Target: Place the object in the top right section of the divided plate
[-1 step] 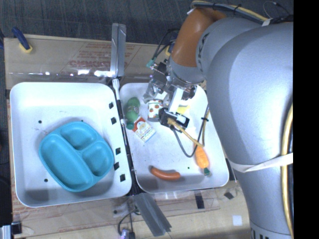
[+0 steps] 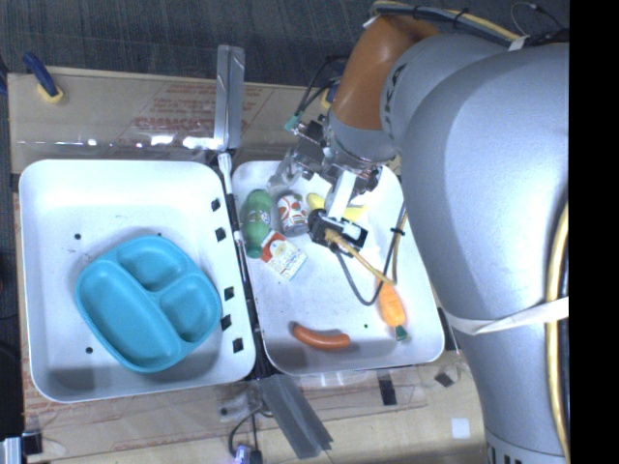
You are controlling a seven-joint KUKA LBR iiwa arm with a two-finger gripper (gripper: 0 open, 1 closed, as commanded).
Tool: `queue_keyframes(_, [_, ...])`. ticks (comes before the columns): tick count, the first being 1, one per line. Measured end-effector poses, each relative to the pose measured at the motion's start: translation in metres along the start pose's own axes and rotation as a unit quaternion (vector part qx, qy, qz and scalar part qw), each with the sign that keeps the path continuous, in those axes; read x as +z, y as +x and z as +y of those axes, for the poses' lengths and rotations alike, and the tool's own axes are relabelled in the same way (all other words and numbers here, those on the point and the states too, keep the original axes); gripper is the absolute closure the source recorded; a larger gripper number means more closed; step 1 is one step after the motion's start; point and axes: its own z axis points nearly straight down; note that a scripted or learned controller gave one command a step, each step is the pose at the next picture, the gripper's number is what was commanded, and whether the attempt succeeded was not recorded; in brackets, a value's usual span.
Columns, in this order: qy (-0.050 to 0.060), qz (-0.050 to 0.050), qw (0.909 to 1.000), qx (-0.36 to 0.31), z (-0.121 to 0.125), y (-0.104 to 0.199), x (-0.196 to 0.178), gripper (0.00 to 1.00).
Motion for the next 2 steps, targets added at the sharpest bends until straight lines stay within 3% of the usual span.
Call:
queue_keyframes(1, [-0.006,0.001,0.9983,-0.057,0.0406,-0.0928,-0.0619,0.0])
queue_keyframes(2, [-0.004,0.001,0.9981,-0.061,0.0404,-0.0916,-0.0716,1.0])
